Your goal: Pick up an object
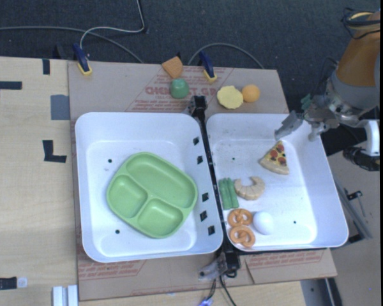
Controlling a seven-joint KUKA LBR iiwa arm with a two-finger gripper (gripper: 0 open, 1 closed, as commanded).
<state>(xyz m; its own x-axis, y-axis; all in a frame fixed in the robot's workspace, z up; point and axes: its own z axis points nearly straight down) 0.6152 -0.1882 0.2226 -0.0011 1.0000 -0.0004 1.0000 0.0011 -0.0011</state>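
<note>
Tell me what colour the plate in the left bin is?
Light green. The plate with three sections shows best in the camera view.

KUKA arm (360, 62): big rounded orange-amber shell at the upper right, thin dark seam line curving across its top. Below the orange, a grey metallic wrist section (345, 107), ring-shaped, with darker recesses and a few small fittings, detail too blurred to resolve. Gripper (301, 127) hardware is light grey: two slim fingers, one long angled finger (287, 127) with a pale flat face, a second shorter one beside it. White blocky part with a black piece under it at the wrist's right side.
</note>
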